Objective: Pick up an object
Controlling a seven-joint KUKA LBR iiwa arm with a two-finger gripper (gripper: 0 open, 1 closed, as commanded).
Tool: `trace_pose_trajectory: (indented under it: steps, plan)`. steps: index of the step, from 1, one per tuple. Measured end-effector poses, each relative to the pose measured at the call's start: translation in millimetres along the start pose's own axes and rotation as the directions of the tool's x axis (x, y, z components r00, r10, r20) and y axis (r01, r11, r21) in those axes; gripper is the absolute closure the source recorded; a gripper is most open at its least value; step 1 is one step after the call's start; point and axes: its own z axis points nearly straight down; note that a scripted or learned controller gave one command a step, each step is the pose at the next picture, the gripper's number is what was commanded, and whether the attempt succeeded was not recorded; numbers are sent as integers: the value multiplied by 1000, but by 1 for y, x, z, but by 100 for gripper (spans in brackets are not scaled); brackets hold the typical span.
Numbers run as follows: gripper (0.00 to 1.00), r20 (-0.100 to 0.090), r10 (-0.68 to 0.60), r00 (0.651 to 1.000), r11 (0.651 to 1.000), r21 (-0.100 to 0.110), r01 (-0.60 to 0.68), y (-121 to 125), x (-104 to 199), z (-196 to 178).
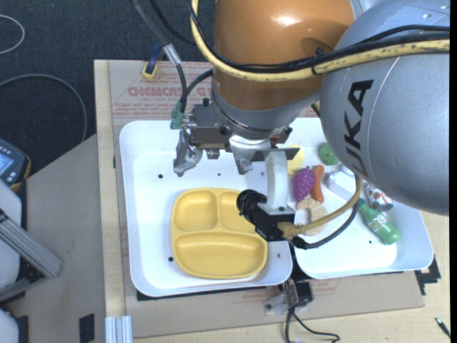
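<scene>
Your gripper (pixel 214 161) hangs over the back of the left bin (pixel 143 191), its two metal fingers (pixel 187 160) spread apart with only bare white floor between them — it has hold of nothing. The nearest candidate is the yellow divided plate (pixel 214 238), lying flat at the front of that same bin, just in front of the fingers. Judge it as rigid, light moulded plastic with a smooth, probably slippery surface; lying flat, it offers no side to pinch, so you would want to take it by the raised rim or one of the ridges between compartments. Over the wall in the right bin (pixel 371 259) lie smaller pieces — a purple toy fruit (pixel 304 183) and a green bottle (pixel 380 224) — likely light and hard, and easier to close on across their narrow width, though the arm hides part of that bin.
</scene>
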Motion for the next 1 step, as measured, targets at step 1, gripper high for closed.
trace_pose_trajectory:
  steps: [1]
  plan:
    - [0, -16, 0, 1000, 999, -33, 0, 0, -26, -148]
